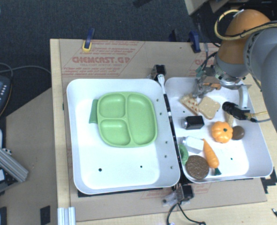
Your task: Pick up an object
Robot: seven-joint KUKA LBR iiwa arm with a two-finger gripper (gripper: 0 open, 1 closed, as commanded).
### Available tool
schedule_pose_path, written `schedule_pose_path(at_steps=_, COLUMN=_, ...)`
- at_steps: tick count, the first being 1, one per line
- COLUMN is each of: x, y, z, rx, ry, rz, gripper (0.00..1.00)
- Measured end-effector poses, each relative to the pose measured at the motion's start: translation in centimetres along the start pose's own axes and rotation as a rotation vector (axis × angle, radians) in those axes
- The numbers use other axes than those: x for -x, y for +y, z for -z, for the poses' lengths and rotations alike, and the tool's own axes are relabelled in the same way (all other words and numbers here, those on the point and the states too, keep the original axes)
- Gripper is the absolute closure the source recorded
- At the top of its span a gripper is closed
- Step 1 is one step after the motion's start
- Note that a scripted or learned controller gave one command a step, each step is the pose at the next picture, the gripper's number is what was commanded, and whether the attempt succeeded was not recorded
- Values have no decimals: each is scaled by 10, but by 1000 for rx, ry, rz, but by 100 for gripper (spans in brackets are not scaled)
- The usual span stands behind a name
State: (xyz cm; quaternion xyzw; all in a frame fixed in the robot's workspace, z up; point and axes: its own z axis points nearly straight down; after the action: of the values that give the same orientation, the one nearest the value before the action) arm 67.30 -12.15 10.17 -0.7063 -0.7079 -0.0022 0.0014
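Observation:
My gripper (201, 89) hangs low over the far left part of the right bin (258, 146). Just below it lie a tan waffle-like cracker (190, 103) and a pale slice of toast (208, 107); the gripper's tip is at or just above the cracker's far end. Nearer the front are a black block (194, 122), an orange pumpkin (221, 131), a dark brown ball (237, 132), a carrot (211, 153), a white block (194, 143) and a round brown cookie (196, 167). Nothing is seen held.
The left bin (82, 149) holds a green divided plate (126, 118) lying on a green cloth edge (93, 111). A small green piece (183, 153) lies by the right bin's left wall. The grey arm (265, 46) comes in from the right over that bin's far corner.

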Motion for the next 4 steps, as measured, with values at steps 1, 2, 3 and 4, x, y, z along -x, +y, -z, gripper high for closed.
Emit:
schedule_pose_path(at_steps=1, x=8, y=7, z=59, rx=8, ry=-8, rz=-1, gripper=100)
schedule_pose_path(at_steps=2, x=10, y=8, z=125, rx=9, ry=-8, rz=-1, gripper=100)
schedule_pose_path(at_steps=3, x=10, y=9, z=124, rx=2, ry=-7, rz=-1, gripper=100)
schedule_pose_path(at_steps=4, x=-31, y=-27, z=131, rx=-4, ry=-3, rz=1, gripper=100)
